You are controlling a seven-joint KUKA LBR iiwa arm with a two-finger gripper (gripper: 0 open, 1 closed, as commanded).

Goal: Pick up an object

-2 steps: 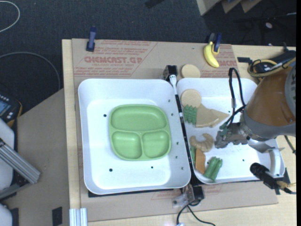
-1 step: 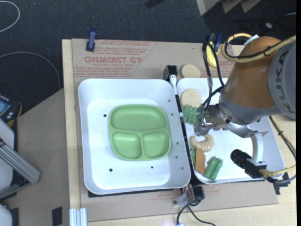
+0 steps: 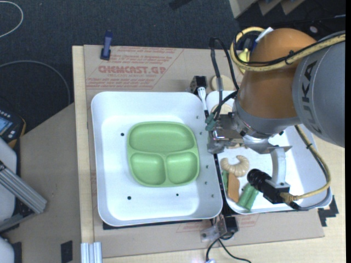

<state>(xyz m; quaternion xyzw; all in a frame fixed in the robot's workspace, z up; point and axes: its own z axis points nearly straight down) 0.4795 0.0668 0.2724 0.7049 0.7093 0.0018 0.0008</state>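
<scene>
While the gripper (image 3: 226,138) hovers at the right bin (image 3: 301,169) left edge, grip impossible to tell, green divided plate (image 3: 163,153) mid left bin (image 3: 107,147), beige curl (image 3: 236,165), orange stick (image 3: 233,188), green cylinder (image 3: 248,197) at right bin's near-left corner.

We see a shallow white plastic bin on the left (image 3: 104,147), smooth with a soft sheen, and in it a pale green three-compartment plastic plate (image 3: 163,152) that looks matt and smooth. The shallow white plastic bin on the right (image 3: 300,163) has the same finish. In it lie a tan curled piece (image 3: 237,165) with a dull, ribbed surface, a small green cylinder (image 3: 247,197) that looks like smooth plastic, and a matt orange-brown stick (image 3: 233,186). Under the bins we find a brown board with red print (image 3: 137,64) — papery and dull. The arm's orange band (image 3: 274,75) is glossy, its grey shell (image 3: 329,92) smooth and satin. The dark carpet floor (image 3: 82,15) looks rough.
</scene>
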